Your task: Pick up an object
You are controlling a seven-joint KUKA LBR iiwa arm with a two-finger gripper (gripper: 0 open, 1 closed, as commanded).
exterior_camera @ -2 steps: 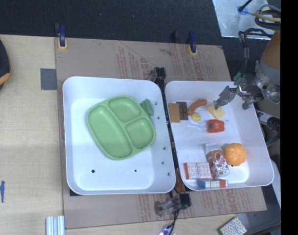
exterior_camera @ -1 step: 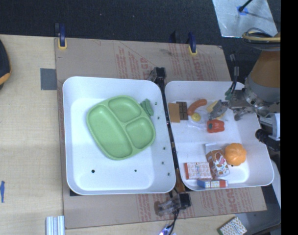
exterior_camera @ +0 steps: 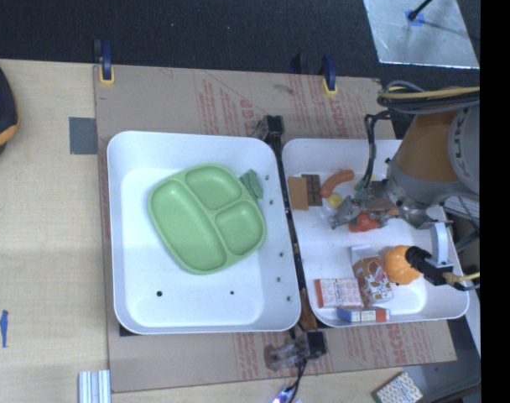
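Tool point(exterior_camera: 349, 214) touches red object point(exterior_camera: 368, 222), right bin point(exterior_camera: 309, 250).

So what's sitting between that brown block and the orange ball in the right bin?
In the camera view, the gripper and a small red item lie between the brown block and the orange ball, on the white floor of the right bin.
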